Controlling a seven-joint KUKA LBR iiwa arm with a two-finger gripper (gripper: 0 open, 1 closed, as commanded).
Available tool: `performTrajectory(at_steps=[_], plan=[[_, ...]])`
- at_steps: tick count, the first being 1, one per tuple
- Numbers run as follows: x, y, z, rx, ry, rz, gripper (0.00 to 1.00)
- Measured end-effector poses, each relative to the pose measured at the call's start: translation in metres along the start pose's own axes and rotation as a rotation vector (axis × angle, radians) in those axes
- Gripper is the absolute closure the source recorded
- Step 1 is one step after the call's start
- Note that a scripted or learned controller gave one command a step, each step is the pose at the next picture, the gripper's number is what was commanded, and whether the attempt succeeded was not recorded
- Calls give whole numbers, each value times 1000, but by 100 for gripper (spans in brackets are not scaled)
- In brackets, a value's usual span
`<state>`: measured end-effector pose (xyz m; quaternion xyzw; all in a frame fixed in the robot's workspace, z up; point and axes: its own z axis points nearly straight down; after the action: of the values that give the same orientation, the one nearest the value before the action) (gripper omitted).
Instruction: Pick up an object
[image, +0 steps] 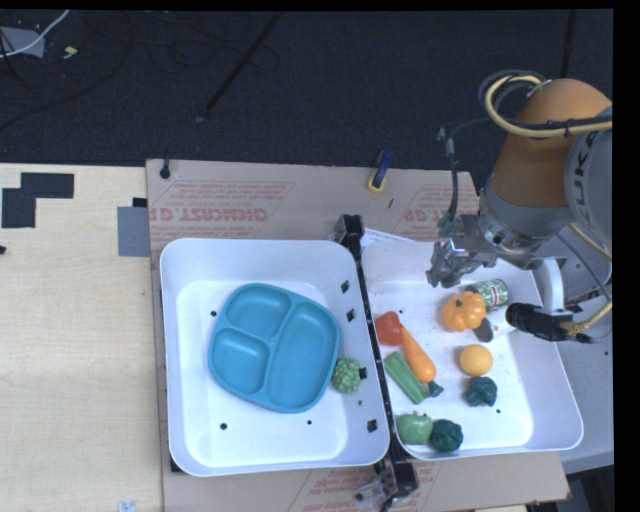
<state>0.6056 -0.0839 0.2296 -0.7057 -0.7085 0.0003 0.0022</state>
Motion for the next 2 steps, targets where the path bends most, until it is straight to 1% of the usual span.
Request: performTrajectory(at_steps=[1,2], plan=[[52,-24,-1,2,0,0,100],[110,-31,10,2,0,-1,100]])
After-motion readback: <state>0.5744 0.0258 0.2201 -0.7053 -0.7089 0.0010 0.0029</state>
